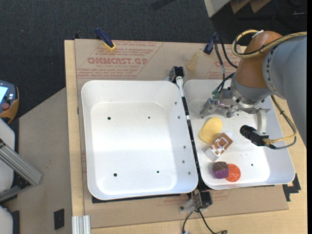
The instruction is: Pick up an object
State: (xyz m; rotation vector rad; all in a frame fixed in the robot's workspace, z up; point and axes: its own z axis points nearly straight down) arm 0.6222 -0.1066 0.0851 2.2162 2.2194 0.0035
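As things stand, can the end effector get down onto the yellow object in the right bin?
Probably yes. The end effector hangs just above the yellow object, nothing lies between them, and the patterned block sits on its far side.

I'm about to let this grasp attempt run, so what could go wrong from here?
The yellow piece, the brown-and-white block and the purple and orange pieces lie close together, so the gripper may nudge neighbours or catch two. It hangs near the divider and could clip it.
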